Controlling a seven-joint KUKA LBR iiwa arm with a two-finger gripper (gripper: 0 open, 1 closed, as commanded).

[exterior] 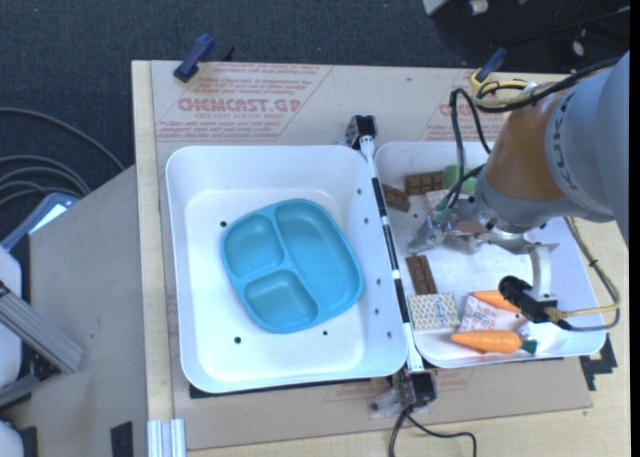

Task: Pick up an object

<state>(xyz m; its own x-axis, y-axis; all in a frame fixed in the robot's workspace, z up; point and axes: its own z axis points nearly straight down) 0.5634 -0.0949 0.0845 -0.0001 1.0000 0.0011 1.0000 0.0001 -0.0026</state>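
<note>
Left bin: blue divided plate. Right bin: brown bars, patterned packet, carrot. Pincer low among the bars; whether it grips anything cannot be told. Advice: centre over one isolated item, descend straight.

The bench, surfaced with printed brown board, carries the left white bin and the right white bin side by side.
</note>
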